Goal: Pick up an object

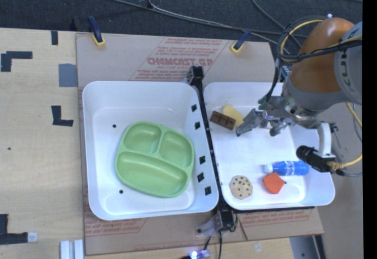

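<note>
The right bin (253,146) holds a brown and yellow block (226,117) at its far left, a round cookie (240,186) near the front, an orange piece (273,182) and a blue and white bottle (287,167) lying on its side. My gripper (261,128) hangs over the far middle of this bin, just right of the brown and yellow block. Its fingers (245,126) are spread open, with nothing between them.
The left bin (100,110) holds a green divided plate (155,159). A black divider (203,134) runs between the two bins. Cables hang beside the arm at the right, and blue and yellow clamps (96,33) grip the cardboard's far edge.
</note>
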Motion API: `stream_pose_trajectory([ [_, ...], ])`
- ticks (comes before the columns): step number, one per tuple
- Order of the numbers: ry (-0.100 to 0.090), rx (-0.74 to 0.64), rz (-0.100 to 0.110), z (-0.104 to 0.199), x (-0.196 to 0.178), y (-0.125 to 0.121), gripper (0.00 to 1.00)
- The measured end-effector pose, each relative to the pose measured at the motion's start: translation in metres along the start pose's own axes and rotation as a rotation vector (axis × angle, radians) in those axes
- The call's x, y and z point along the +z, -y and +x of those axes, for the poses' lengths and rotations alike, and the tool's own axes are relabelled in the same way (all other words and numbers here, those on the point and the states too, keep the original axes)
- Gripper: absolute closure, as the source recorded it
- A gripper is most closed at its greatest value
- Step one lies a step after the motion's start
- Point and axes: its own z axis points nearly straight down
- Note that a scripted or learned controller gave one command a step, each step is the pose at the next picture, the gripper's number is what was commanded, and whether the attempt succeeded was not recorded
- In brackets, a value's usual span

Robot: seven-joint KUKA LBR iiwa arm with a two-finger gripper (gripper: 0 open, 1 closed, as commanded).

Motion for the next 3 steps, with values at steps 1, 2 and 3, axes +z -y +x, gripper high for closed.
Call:
stream_pose_trajectory([
  [1, 0.001, -0.003, -0.012, 0.0, -0.007, -0.003, 0.0],
  [2, 0.002, -0.002, -0.009, -0.006, 0.04, 0.002, 0.0],
  [3, 0.002, -0.003, -0.008, -0.001, 0.097, -0.006, 0.0],
])
